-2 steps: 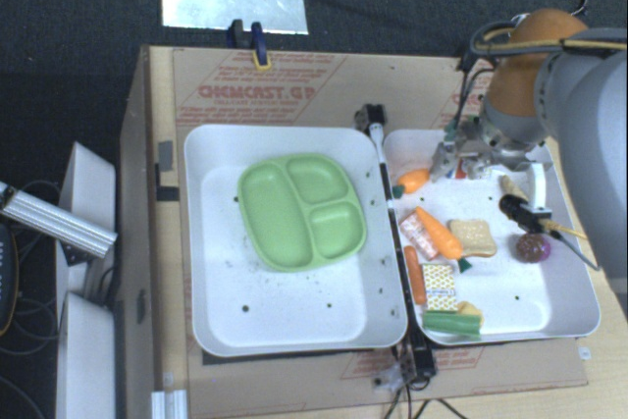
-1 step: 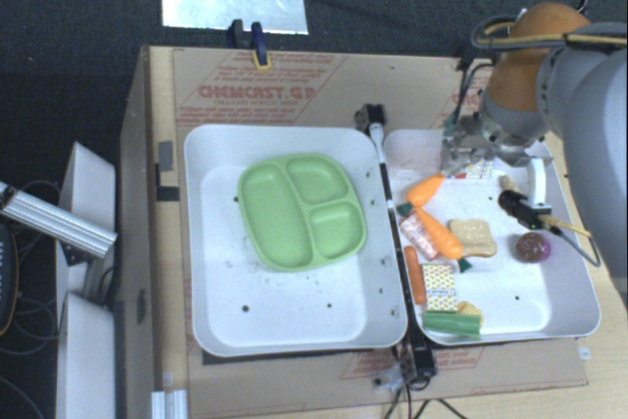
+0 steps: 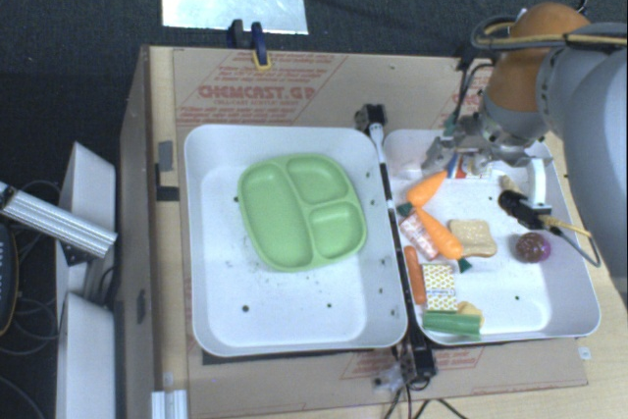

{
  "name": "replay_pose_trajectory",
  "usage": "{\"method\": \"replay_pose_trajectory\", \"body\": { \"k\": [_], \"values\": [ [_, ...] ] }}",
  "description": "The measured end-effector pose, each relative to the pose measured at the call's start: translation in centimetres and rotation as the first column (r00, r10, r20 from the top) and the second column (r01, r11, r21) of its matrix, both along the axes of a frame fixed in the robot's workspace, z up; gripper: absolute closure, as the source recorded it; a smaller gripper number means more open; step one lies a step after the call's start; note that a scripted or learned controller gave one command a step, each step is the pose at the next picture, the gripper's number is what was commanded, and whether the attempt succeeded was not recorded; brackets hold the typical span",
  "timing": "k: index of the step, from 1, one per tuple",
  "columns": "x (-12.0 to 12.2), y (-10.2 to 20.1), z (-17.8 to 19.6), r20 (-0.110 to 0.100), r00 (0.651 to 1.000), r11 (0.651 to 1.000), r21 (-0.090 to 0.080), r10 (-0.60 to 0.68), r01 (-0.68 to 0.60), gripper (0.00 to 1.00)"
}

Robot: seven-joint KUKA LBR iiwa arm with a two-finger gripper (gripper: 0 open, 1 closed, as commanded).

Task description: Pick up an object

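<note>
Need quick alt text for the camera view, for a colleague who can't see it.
The grey arm reaches in over the right bin, which holds carrots, a toast slice and other toy food. The left bin holds a green divided plate.

Green divided plate point(image 3: 299, 211), white bins point(image 3: 221, 309), orange carrot point(image 3: 426, 188).

This looks like a robot lab — not a home. A big grey robot arm point(image 3: 579, 83) reaches over a brown bench point(image 3: 285, 83) with two white bins point(image 3: 211, 309). Left of the gripper point(image 3: 461, 144) sits a green toy plate point(image 3: 299, 211) — below it, toy food point(image 3: 442, 250). Cables and dark carpet point(image 3: 69, 15) lie around.
</note>
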State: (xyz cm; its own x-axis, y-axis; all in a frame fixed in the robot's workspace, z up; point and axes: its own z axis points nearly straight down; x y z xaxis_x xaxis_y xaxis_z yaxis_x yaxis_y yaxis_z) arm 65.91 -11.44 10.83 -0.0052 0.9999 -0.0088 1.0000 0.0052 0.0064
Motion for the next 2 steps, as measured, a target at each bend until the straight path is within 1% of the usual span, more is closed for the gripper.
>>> {"method": "replay_pose_trajectory", "body": {
  "k": [1, 2],
  "values": [
    [0.8, 0.4, -2.0, -0.016, 1.0, 1.0, 0.005, -0.007, 0.007, 0.0],
    [0.6, 2.2, -2.1, -0.012, 1.0, 1.0, 0.003, -0.005, 0.006, 0.0]
  ]
}}
